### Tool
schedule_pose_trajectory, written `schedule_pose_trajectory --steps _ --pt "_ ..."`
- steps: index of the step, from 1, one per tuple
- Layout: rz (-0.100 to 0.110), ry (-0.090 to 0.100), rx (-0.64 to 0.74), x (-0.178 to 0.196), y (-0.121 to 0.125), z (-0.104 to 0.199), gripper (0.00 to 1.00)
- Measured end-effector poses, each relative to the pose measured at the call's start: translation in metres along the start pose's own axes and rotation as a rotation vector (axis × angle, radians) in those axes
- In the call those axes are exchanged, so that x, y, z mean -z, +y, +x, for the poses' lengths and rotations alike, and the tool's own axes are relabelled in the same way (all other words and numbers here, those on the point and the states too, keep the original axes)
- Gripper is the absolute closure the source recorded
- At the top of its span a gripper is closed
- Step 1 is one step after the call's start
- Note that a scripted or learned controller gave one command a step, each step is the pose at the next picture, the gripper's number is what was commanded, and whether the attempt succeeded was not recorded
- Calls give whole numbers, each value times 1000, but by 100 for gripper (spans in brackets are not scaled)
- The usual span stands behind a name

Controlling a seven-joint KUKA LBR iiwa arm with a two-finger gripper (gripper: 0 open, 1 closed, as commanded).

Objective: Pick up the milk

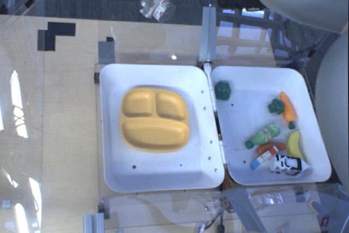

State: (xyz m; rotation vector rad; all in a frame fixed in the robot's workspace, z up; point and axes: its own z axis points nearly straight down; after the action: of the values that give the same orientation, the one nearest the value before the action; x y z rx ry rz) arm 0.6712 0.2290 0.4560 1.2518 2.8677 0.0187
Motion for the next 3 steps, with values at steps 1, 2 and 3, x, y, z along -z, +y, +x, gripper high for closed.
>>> schedule_pose_trajectory --steps 1,2,3 --pt "-4 -2 2 10 2 0 100" --pt "-8 -6 5 21 3 0 100" --pt "-13 -9 8 31 5 0 100"
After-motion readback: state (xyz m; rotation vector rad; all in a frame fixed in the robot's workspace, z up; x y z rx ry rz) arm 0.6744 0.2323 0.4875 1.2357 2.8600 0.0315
